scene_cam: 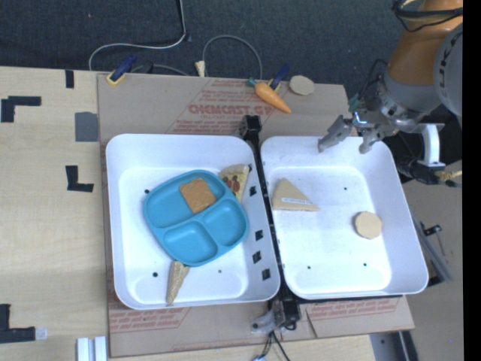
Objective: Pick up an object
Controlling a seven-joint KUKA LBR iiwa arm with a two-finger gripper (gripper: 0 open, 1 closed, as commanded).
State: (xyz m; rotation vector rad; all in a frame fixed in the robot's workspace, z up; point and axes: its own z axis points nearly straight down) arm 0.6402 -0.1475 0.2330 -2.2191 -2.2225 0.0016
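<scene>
On the tabletop (45,201), the left bin (120,164) holds a blue tray (197,228) with three compartments, set at a slant. A square tan cracker (198,195) lies flat in the tray's upper compartment. Below the tray a cone (176,280) rests on the bin floor, its narrow tip toward the near wall and its wide end tucked under the tray's edge, so its long axis runs nearly straight up and down the view. At the tray's upper right corner sits a pizza slice (236,177), close to the bin's right wall.

Behind the bins, on the cardboard (150,104), a toy carrot (272,97) lies slantwise, green top to the upper left, and a small tan disc (302,86) sits just beside it.

In the right bin (406,224), a wedge (291,198), pale tan like a sandwich half, lies near the left wall; its long edge runs left to right and its point aims toward the far wall. A round cookie (368,224) lies flat toward the right wall, well apart from the wedge.

The claw (352,135) hangs over the right bin's far rim, its two fingers spread wide with nothing between them.
</scene>
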